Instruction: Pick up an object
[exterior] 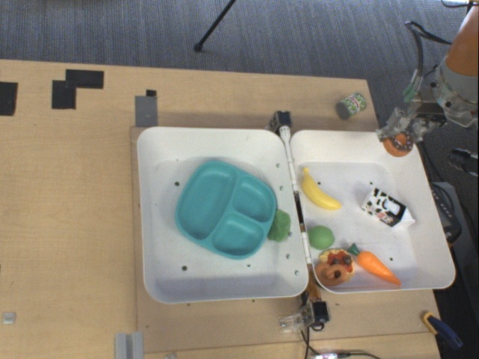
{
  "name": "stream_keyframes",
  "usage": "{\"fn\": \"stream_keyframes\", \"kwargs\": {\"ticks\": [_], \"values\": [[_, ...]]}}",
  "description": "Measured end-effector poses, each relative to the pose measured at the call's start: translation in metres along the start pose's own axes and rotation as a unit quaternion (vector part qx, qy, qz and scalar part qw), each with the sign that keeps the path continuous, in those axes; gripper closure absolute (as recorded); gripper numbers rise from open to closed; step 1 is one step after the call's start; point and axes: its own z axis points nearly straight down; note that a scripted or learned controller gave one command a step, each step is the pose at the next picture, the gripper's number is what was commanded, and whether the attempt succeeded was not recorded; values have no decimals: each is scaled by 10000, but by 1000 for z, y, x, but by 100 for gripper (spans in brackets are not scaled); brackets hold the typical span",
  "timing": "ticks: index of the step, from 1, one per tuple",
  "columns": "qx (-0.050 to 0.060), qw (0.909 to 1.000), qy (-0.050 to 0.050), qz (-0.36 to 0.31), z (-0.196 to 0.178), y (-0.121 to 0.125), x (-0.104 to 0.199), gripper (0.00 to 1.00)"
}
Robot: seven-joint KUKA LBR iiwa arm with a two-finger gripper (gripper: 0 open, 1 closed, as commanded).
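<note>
Item: one grey arm (458, 66) entering from the right, its pincer (398, 136) poised over the far right corner of the right bin (352, 169). Pincer state: fingers drawn in on a small round orange ball (399, 147), which shows at their tips, over the bin's rim. Contents of the right bin, all nearer the camera than the pincer: a black-and-white packet (385, 207) just below it and closest to it; a yellow banana (319, 191) to the pincer's left and lower, near the divide between the bins; a green ball (321, 237) further down on that same side; a small fruit tart (334, 267) at the near edge, well apart from the pincer; an orange carrot (376, 267) with a green top lying just beside the tart, its tip pointing right. Left bin (161, 275), far to the pincer's left: a teal divided plate (227, 208) lying flat at an angle, with a green lump (280, 225) touching its right edge, against the divide. On the wooden bench (67, 223), outside the bins, just left of the pincer and slightly further back: a small tin can (352, 105) lying on its side
</note>
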Motion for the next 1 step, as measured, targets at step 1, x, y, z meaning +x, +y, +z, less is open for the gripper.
{"fn": "stream_keyframes", "kwargs": {"ticks": [1], "values": [[8,10000,13,-15,26,-16,69,100]]}}
